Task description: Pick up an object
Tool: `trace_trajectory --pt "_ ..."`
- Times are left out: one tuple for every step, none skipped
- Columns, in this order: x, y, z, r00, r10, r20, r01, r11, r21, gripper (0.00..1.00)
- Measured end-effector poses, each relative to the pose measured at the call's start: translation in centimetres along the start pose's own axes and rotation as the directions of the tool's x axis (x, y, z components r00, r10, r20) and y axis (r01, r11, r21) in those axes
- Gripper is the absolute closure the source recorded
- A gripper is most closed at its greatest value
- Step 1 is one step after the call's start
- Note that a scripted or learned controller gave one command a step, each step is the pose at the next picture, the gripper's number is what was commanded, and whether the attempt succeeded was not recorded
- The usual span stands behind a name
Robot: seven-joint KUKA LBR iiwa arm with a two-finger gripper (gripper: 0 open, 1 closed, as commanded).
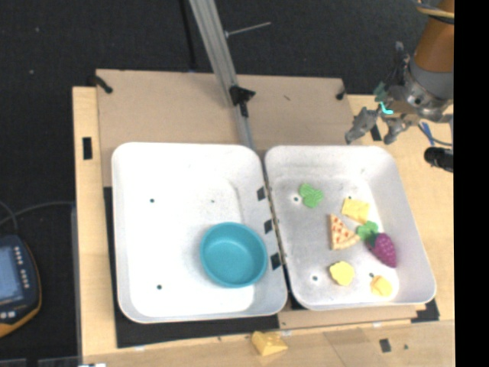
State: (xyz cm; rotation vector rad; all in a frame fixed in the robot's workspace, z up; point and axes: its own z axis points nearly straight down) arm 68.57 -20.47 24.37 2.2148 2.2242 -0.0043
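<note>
My gripper (374,130) hangs above the far right corner of the right bin (321,159), fingers spread open with nothing between them. Below it in that bin lie a green leafy toy (310,196), a yellow cheese piece (354,209), a pizza slice (341,232), a purple grape bunch with a green top (383,248), a yellow lump (341,273) and a small yellow-orange piece (380,285). A blue bowl (233,254) sits in the left bin (153,174) near its front right.
A slanted metal pole (218,52) rises behind the bins. A yellow wedge (267,344) lies on the bench in front of the bins. A handheld pendant (15,281) sits at far left.
</note>
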Motion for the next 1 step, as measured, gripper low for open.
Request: trace_trajectory --pt "-1.14 0.19 5.39 1.0 0.005 -0.001 -0.005 1.0 0.003 0.0"
